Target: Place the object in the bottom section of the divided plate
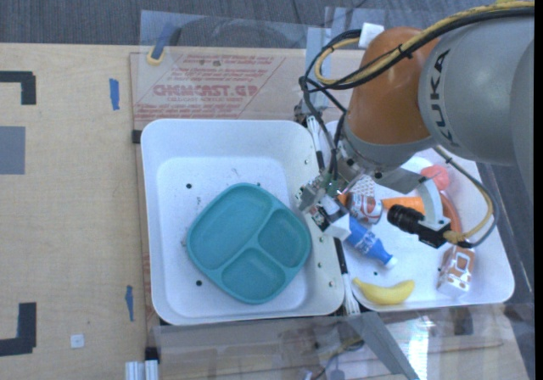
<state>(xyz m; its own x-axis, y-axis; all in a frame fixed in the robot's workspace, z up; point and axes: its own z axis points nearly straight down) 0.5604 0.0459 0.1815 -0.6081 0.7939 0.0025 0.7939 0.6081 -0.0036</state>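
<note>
A teal divided plate lies in the left bin, with nothing in its three sections. Its bottom section faces the bin's near wall. My gripper hangs low over the wall between the two bins, just right of the plate's upper right rim. Nothing is visibly held in it, and the wrist hides most of it. Close beside it in the right bin lie a red-and-white can and a blue bottle.
The right bin also holds a banana at the near wall, an orange carrot-like piece, a pink item and a small brown-and-white carton. The grey arm covers that bin's far half.
</note>
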